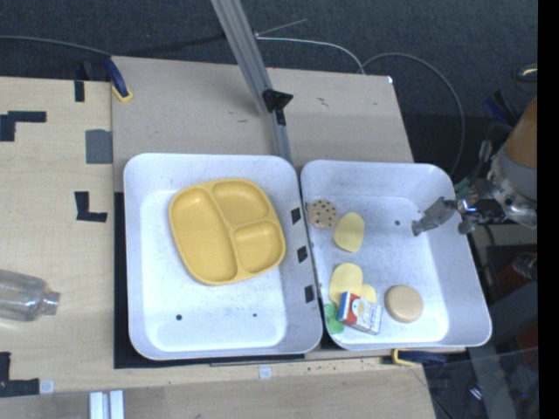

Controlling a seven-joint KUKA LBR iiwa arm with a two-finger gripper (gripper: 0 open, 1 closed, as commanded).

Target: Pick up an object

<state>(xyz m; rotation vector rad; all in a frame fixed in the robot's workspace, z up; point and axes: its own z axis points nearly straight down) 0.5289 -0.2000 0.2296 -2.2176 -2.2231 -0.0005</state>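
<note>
A robotics lab, plainly; left of the gripper (434, 217) two white bins (140, 234) sit side by side on a plywood bench (341, 116) marked with black tape; a metal pole (240, 37) slants in up and to its left; cables (419, 68) trail over dark carpet above it; toy food, a yellow divided plate (227, 230) among it, fills the bins; a clear plastic bottle (22, 297) lies far left.

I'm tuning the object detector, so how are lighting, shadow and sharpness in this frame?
Camera view: even, soft light, no harsh glare on the white bins; faint shadow beneath the yellow tray; overall slightly soft, small items like the cookie lack detail; gripper dark and blurred.
</note>
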